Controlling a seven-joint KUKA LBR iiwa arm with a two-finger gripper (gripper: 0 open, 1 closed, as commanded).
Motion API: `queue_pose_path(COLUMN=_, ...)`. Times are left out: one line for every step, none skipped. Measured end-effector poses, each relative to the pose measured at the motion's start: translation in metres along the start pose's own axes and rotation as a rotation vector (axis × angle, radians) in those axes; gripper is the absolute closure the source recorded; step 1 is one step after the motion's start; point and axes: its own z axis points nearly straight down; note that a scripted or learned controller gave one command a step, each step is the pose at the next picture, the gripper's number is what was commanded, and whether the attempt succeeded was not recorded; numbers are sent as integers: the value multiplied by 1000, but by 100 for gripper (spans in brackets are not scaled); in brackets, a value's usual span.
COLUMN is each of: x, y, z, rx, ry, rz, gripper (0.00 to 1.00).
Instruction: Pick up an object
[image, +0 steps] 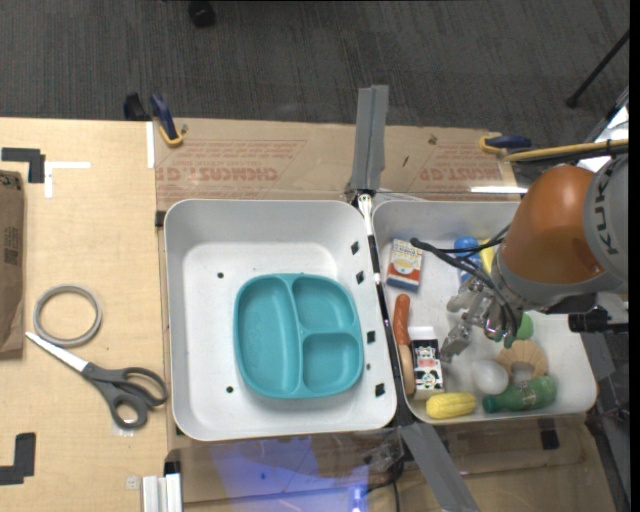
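Lying near edge of right bin (590, 385): yellow banana-like toy (450, 405), green toy (520, 395), white ball (489, 376). Left of them, small black-and-white carton (427, 365), print too small to read. Orange sausage-shaped toy (402, 317) along left wall. Gripper (478, 320) low over bin middle; finger state cannot be told. Farther: small carton (405, 265), red-yellow label, unreadable. Left bin (190, 300) holds teal divided plate (298, 335). Cardboard (240, 165) beyond bins, mirrored red lettering, illegible.
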Motion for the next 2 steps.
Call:
queue_pose_path(x=-59, y=40, z=3, rx=-5, ry=11, rz=-94, gripper=0)
queue_pose_path(x=-107, y=-42, z=5, rx=-8, ry=12, rz=35, gripper=0)
